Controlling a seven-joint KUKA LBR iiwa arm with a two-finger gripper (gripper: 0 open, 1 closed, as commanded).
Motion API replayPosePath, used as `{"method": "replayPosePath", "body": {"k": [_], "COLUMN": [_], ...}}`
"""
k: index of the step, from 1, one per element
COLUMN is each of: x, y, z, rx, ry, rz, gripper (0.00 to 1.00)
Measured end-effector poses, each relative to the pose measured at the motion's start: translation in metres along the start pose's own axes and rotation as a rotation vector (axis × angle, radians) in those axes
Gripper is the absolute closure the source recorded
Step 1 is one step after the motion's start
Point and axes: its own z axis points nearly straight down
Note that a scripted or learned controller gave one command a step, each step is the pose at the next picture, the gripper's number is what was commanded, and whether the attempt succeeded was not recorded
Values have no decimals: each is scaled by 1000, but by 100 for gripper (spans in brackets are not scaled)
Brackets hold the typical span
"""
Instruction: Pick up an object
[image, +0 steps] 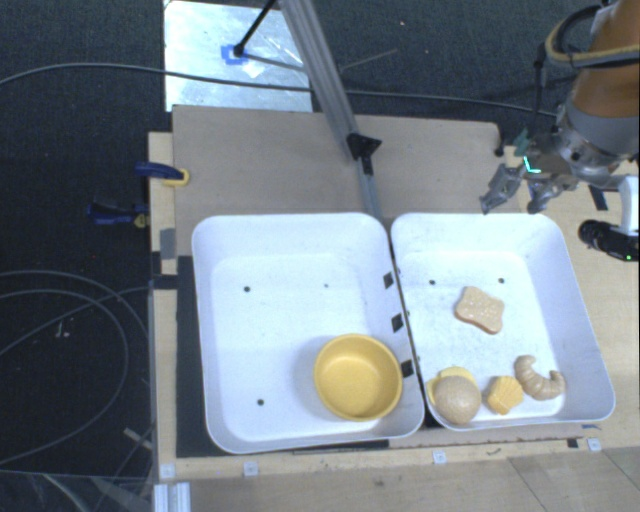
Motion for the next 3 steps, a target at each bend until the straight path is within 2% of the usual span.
{"method": "replayPosePath", "body": {"k": [1,2,3], "x": [0,2,7], "y": [0,0,-4], "z": [-1,41,102], "rx": [-1,2,5], "ry": [0,-1,0], "rz": [0,2,4], "gripper": [0,0,0]}}
